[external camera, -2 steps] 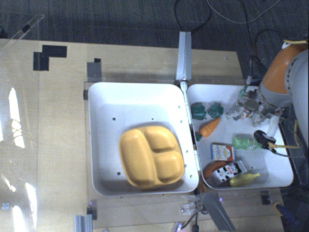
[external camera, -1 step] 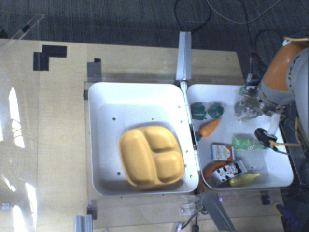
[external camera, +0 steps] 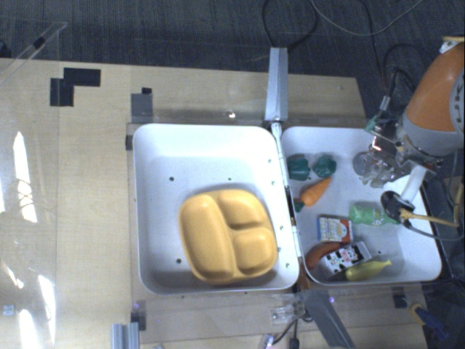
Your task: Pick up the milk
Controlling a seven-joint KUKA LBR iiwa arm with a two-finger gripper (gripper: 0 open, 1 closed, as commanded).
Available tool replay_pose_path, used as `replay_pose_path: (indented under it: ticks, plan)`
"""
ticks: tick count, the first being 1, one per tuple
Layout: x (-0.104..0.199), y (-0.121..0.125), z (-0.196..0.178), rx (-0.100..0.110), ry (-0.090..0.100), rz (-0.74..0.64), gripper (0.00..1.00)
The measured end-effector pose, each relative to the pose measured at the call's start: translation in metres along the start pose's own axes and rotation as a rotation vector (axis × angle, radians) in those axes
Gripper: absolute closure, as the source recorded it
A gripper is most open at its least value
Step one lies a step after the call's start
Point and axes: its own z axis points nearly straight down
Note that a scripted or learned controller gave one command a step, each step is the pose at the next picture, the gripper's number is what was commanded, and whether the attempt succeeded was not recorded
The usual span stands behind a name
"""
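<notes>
hovering at the far right side of the right bin (external camera: 349, 145), the gripper (external camera: 378, 169) is hanging well apart from the milk (external camera: 334, 228). i'm taking the milk to be the small white carton with the red edge, lying flat toward the near side of that bin. from where i'm standing the end of the arm is blurring into a grey lump, so i cannot tell how far the gripper is open or whether it is carrying anything.

what's worrying me is the crowding. a reddish sausage (external camera: 320, 254) is lying just beside the carton's near edge and a black-and-white packet (external camera: 350, 256) is sitting close to it. a pale green piece (external camera: 370, 214) is resting to its right and a carrot (external camera: 315, 191) just beyond it. a descent that's landing slightly off is likely closing on one of those neighbours instead, or pinching two things together. the carton is also lying flat and low, so the gripper may be sliding over its top and coming up with nothing. the bin's dividing wall is running near the carton's left, leaving little room on that side.
</notes>
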Motion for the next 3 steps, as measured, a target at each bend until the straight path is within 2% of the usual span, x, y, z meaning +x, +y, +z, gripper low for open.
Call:
replay_pose_path:
  ticks: [1, 2, 3]
  plan:
    - [0.086, 0.064, 0.008, 0.001, -0.001, 0.121, 1.0]
    - [0.135, 0.044, -0.128, -0.002, 0.0, 0.013, 1.0]
    - [0.138, 0.044, -0.136, -0.002, -0.002, 0.0, 1.0]
